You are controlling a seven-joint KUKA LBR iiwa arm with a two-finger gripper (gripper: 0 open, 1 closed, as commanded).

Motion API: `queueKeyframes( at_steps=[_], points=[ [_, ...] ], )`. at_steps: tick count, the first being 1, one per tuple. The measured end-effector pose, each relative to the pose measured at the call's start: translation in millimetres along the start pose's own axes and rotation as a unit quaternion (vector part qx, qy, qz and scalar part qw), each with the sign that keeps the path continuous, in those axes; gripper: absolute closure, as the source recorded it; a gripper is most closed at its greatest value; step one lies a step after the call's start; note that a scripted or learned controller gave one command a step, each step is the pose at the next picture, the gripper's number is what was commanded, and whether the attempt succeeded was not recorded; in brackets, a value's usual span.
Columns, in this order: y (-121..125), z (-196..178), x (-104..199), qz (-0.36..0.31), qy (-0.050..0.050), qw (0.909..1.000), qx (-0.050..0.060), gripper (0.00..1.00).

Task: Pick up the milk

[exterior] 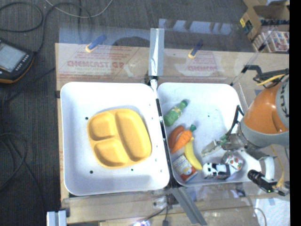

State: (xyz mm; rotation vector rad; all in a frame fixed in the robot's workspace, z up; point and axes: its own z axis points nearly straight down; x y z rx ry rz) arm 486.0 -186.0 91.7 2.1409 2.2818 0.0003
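Observation:
The milk (217, 171), a small black-and-white carton, lies on its side near the front edge of the right bin (207, 95). My gripper (217, 146) hovers just above and behind it, reaching in from the right under the orange-banded wrist (266, 113). Its metal fingers (209, 148) are spread, with nothing between them. The milk is apart from the fingers.
The right bin also holds a green bottle (176, 112), a carrot (181, 138), a banana (192, 155), a small orange carton (184, 167) and a round can (235, 163) touching the milk's right side. A yellow divided tray (120, 136) fills the left bin (75, 173).

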Motion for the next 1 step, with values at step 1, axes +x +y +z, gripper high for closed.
queueKeyframes(
  at_steps=[1],
  points=[
    [1.0, 0.2, -0.8, 0.011, 0.002, 0.9999, -0.001, 0.0]
  ],
)
